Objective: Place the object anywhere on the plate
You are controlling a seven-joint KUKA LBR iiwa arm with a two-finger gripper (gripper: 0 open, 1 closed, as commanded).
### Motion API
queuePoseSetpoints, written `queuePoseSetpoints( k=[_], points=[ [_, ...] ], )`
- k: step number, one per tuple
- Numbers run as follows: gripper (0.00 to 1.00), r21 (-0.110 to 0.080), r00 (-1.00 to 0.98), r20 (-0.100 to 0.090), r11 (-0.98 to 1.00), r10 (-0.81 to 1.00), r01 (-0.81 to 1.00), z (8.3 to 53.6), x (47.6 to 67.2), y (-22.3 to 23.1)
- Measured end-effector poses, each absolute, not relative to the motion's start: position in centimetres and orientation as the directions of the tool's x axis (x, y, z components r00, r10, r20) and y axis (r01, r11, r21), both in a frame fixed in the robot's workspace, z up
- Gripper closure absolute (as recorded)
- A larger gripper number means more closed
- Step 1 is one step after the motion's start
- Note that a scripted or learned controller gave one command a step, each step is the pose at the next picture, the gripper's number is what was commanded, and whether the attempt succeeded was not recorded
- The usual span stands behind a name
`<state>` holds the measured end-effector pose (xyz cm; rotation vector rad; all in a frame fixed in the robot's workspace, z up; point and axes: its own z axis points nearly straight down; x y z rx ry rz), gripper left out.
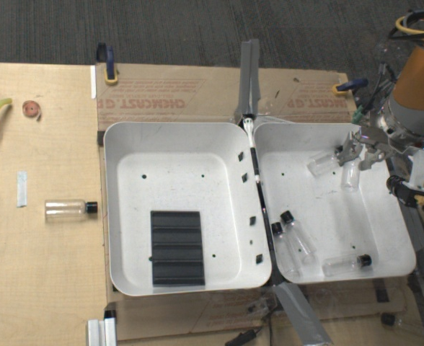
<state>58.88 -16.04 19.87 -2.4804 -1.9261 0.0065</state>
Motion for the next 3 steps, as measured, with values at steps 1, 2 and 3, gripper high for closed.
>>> queuePoseSetpoints(
  k=[1,2,3],
  points=[
    [0.00,-0.003,0.248,-0.002,-0.248,0.969,0.969,19.9,58.9,-16.0],
    [0.00,0.000,0.220,-0.002,-0.220,0.975,0.975,22.3,64.3,-20.6],
    [0.00,0.000,0.012,-0.002,-0.012,1.000,1.000,30.0,65.9,-21.5]
  ],
)
